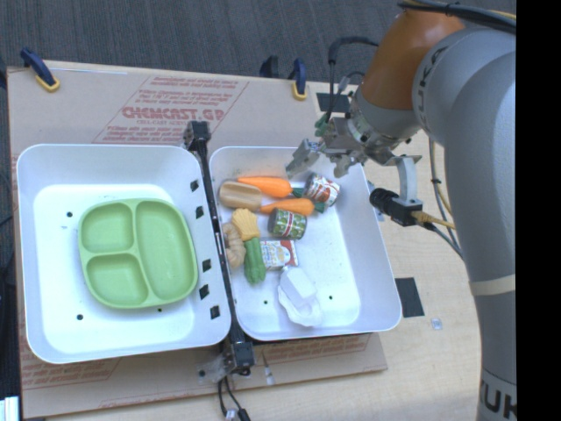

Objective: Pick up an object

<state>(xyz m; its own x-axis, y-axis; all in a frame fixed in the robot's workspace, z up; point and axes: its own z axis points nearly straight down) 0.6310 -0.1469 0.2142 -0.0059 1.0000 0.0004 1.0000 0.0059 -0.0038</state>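
From what I can see, nothing has been picked yet: the gripper (326, 158) hangs over the far edge of the right bin (372, 261), and I can't tell how its tool is set, because the wrist hardware blocks my look at it, so I won't call it a hold. It sits just above the small can with the red and white label (323, 189), which is the nearest candidate, though whether there is any contact I cannot say. Taking that can as my landmark, the rest of the right bin's load lies on its near and left sides: a long carrot (266, 185) just left of it, a bread roll (238, 195) further left, a shorter carrot (292, 207) right beside it below, and a green-labelled can (287, 224) just under that. Further from the can are a corn piece (244, 224), a green vegetable (253, 261), a small printed packet (279, 253) and a crumpled white item (299, 295) nearest me. Well to the can's left, the left bin (39, 261) carries a green divided plate (137, 253). So, as I judge it, the close, the lift and the proof of a hold all remain
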